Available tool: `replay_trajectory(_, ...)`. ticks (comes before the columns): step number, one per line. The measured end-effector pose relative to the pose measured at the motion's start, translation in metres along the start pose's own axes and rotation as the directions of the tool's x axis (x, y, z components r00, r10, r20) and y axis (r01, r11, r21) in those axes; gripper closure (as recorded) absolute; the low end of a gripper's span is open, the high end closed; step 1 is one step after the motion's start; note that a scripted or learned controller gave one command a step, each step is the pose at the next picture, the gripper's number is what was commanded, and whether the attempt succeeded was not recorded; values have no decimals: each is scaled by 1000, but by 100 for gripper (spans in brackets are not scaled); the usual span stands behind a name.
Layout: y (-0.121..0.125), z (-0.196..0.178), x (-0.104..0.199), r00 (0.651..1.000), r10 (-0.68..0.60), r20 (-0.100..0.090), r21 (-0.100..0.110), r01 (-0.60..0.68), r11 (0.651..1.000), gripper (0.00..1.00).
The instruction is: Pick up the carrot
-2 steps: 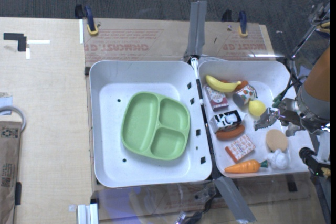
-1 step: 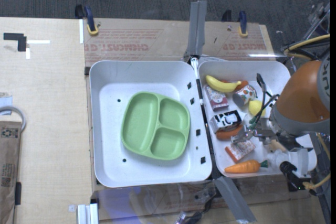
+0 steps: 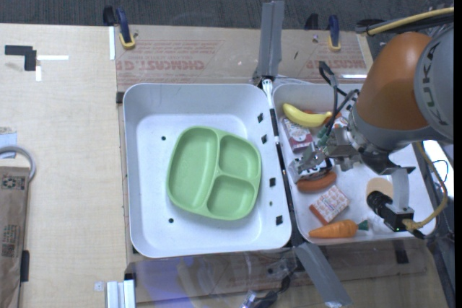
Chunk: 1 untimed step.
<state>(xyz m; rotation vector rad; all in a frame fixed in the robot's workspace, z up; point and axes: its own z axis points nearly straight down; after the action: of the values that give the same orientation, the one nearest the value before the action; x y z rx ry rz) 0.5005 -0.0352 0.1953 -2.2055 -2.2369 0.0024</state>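
The carrot (image 3: 334,229), orange with a green stub at its right end, lies flat near the front edge of the right bin (image 3: 315,233). My gripper (image 3: 315,162) hangs over the middle of that bin, just above a brown sausage-like item (image 3: 315,183), a short way behind the carrot. The carrot is apart from the gripper. The big orange and grey arm reaches in from the right and covers the bin's right side.
In the right bin also lie a yellow banana (image 3: 305,115) at the back, a red and white packet (image 3: 295,133), a small red-edged snack pack (image 3: 329,203) and a tan round piece (image 3: 380,188). The left bin (image 3: 144,177) holds a green divided plate (image 3: 214,173).
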Motion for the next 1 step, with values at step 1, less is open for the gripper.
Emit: replay_trajectory(1, 5, 30, -80, 985, -174, -1, 1, 174, 985, 0)
